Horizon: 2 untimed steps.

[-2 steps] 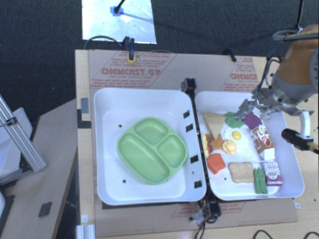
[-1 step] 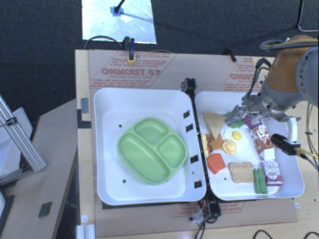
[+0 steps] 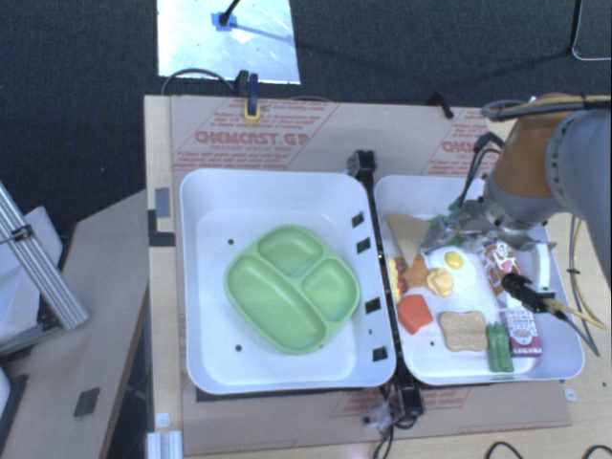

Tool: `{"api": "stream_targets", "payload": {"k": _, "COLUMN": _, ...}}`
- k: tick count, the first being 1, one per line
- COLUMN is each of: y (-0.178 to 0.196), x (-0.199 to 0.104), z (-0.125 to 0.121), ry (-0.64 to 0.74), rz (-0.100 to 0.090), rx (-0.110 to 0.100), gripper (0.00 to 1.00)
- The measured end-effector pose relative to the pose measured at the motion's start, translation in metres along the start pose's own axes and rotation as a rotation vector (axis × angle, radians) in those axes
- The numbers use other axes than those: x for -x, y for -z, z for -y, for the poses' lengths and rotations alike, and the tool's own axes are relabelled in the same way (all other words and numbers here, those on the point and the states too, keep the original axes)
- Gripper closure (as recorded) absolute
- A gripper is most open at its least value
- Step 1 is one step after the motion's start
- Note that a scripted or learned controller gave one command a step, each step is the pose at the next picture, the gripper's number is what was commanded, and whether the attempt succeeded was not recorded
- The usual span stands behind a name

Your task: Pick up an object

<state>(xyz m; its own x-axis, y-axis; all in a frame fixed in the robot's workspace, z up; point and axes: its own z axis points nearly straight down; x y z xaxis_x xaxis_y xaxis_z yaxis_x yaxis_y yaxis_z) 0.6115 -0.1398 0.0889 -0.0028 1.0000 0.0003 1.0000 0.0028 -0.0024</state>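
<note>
two white bins [image 3: 206, 285], one green plate [image 3: 292, 288]

Gripper [image 3: 457, 226] low in right bin [image 3: 564, 357]. Toys crowd just below it: egg [image 3: 453, 259], toast [image 3: 464, 330], red block [image 3: 414, 313]. Left bin [image 3: 206, 208]: plate [image 3: 292, 288] mid-floor, open margin around it.
</note>
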Motion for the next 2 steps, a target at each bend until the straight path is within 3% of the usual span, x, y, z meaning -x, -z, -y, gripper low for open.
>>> {"api": "stream_targets", "payload": {"k": 1, "y": 0.014, "x": 0.000, "z": -0.002, "ry": 0.001, "rz": 0.001, "rx": 0.007, "gripper": 1.00}}
{"api": "stream_targets", "payload": {"k": 2, "y": 0.067, "x": -0.010, "z": -0.003, "ry": 0.004, "rz": 0.001, "rx": 0.010, "gripper": 1.00}}
